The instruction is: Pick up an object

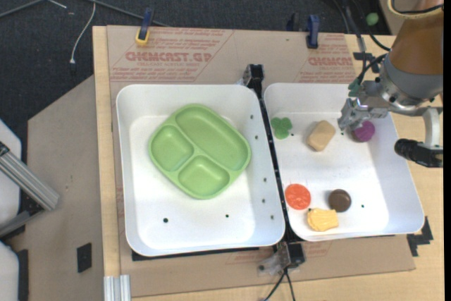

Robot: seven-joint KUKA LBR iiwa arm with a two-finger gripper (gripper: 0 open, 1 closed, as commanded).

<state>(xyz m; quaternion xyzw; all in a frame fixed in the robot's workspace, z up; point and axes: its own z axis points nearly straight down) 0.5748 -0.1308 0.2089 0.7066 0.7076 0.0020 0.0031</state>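
The jaws (352,118) hang just beside a purple ball (363,131) — their state cannot be told; likely light, smooth — best gripped across its middle.

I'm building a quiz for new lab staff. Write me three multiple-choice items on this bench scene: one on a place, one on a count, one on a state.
1. Where does the light green divided plastic plate lie?
A. in the left white bin
B. in the right white bin
C. on the cardboard

2. How many small objects lie in the right white bin?
A. three
B. six
C. nine

3. Where is the gripper?
A. over the plate
B. beside the small purple object
C. outside both bins

Answers:
1. A, it fills that bin's middle.
2. B: green piece, tan block, purple object, orange-red disc, brown ball, yellow piece.
3. B, it is low at that bin's far side, next to it.
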